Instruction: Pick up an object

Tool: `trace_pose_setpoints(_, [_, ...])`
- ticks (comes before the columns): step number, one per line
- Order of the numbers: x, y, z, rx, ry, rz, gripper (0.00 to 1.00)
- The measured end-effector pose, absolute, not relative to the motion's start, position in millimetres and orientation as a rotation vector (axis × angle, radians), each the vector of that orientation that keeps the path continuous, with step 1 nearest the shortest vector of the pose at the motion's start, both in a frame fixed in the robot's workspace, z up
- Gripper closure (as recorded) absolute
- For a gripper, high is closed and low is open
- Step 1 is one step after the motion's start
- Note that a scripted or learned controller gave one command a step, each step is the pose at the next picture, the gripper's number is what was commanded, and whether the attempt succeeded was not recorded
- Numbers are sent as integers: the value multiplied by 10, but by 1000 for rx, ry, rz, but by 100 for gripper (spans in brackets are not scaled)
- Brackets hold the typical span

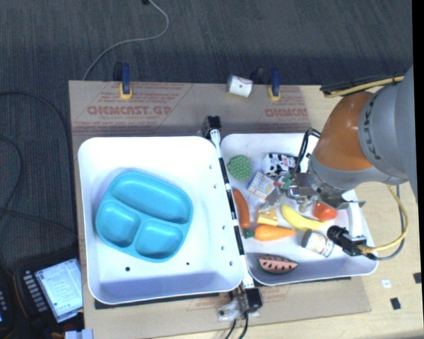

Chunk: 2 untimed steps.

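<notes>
My gripper (297, 188) hangs low over the middle of the right bin (294, 139), under the grey and orange wrist. Just below it lie a yellow banana (301, 220) and a red tomato (325, 212). To its left are a clear packet (259, 184), a green ball (239, 164) and a dark orange carrot (242, 209). A lighter orange carrot (273, 233), a small bottle (317, 244) and a watermelon slice (277, 264) lie nearer the front. A black-and-white spotted item (280, 161) sits behind the gripper. Whether anything is held is hidden.
The left bin (97, 273) holds a blue divided plate (144, 214). Blue and yellow clamps pin the cardboard base at the back. A yellow cable (398, 239) loops off the arm at the right. A device (53, 289) lies on the floor at the lower left.
</notes>
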<state>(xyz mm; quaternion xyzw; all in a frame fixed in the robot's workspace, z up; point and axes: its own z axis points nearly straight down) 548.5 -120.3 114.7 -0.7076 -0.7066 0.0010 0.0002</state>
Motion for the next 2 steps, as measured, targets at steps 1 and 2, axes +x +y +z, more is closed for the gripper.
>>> trace_pose_setpoints(1, [5491, -1201, 1246, -2222, -2221, 2, 100])
trace_pose_setpoints(2, [5490, -1201, 1245, -2222, -2221, 2, 0])
